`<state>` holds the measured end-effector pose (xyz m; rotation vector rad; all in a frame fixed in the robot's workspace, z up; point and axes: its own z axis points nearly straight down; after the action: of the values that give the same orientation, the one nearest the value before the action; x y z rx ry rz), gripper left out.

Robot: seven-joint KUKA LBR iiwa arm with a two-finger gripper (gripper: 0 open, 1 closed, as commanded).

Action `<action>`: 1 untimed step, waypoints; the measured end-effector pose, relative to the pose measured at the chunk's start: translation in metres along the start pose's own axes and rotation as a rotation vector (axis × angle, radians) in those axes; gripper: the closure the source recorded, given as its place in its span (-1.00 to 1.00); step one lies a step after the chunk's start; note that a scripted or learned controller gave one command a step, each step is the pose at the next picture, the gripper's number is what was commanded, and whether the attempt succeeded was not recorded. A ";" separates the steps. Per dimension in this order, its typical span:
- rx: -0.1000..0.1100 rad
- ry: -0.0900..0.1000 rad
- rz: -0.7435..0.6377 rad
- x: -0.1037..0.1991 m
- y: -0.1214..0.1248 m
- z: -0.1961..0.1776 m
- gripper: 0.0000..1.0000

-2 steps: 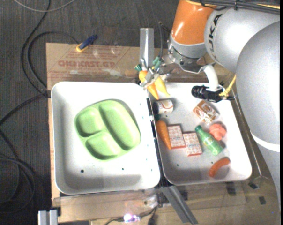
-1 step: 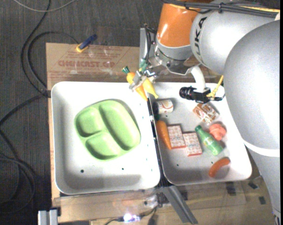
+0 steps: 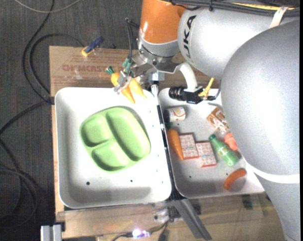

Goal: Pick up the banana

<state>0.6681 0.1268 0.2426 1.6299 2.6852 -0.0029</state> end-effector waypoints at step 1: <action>0.003 -0.001 -0.006 -0.059 -0.031 0.006 1.00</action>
<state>0.6679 0.0603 0.2366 1.6226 2.6903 -0.0072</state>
